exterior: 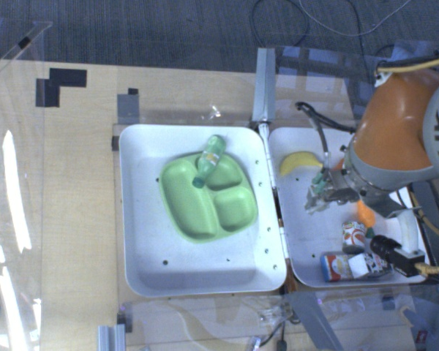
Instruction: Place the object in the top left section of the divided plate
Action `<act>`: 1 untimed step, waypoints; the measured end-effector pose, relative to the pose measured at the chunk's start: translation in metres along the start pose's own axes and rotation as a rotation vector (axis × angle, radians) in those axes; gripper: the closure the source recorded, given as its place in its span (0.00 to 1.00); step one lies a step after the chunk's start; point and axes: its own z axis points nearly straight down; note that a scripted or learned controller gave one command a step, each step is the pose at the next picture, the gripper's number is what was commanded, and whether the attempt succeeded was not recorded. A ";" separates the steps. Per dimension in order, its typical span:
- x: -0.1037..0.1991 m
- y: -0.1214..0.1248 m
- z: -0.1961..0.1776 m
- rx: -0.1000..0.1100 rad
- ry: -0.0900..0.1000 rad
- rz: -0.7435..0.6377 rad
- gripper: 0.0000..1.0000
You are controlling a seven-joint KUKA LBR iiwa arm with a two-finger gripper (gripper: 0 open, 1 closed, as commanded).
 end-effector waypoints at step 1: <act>0.000 0.000 0.000 0.000 0.000 0.000 0.00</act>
